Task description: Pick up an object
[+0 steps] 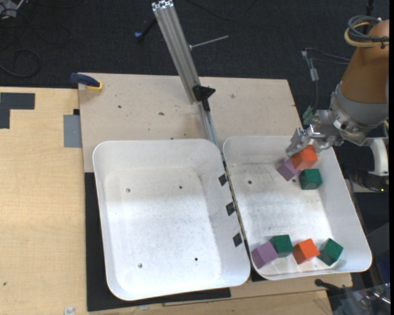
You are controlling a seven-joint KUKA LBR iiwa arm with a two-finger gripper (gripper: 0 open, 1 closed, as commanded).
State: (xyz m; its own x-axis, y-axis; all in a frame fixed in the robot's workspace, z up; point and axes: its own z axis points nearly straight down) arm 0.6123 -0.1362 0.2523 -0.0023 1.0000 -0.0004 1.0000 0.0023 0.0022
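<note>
**Two bins, seven blocks, one arm over the right bin**

Two shallow white bins sat side by side on the worktop (157, 107), a pale board with a lighter wooden surface to its left. The left bin (111, 176) was the larger shape in view; the right bin (354, 222) held all the blocks. A slanted aluminium rail (177, 48) rose from the seam between the bins toward the top of the view, with a black bracket partway down it.

The arm (364, 77) reached in from the right, its orange band above the grey wrist. The gripper (302, 143) hung over the far right part of the right bin, just above a cluster of three blocks. How far its fingers were apart could not be told, nor whether anything sat between them.

In that cluster, an orange block (307, 155) lay directly beneath the gripper, touching a purple block (288, 170) on its left and a dark green block (310, 179) just below it.

Along the bin's near edge lay four more blocks in a loose row: a purple block at the near edge (264, 254), a green block beside it (282, 244), an orange block at the near edge (306, 250) and a green block in the near right corner (330, 251).

A small blue and yellow clamp (85, 81) rested at the worktop's far left corner.
</note>
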